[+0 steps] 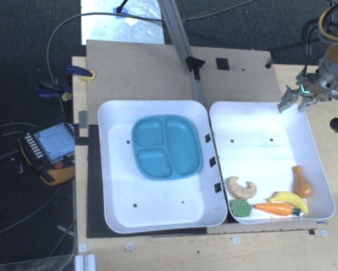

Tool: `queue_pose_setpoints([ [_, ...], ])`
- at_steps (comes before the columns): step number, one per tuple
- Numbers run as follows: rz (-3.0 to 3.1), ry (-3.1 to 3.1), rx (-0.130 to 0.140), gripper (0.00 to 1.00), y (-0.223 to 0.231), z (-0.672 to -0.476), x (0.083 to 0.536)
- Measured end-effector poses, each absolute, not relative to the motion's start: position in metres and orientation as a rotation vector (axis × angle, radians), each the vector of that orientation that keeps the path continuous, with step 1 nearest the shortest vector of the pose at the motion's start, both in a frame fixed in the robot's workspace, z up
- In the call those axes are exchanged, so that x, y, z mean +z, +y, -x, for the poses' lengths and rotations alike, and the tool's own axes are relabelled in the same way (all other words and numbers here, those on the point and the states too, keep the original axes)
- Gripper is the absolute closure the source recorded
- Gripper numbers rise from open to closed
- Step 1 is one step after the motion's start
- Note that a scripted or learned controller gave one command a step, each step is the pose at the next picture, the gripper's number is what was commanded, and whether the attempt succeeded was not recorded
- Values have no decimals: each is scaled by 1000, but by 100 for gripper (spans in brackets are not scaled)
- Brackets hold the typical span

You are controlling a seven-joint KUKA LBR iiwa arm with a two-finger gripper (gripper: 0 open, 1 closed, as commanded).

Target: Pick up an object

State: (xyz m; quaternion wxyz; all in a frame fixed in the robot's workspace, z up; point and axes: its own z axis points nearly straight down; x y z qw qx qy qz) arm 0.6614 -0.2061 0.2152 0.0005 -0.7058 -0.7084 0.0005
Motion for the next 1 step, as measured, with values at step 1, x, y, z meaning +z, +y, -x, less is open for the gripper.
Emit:
queue_pose_setpoints([
  [1,2218,-2228,-2,0,-206,-662,217],
])
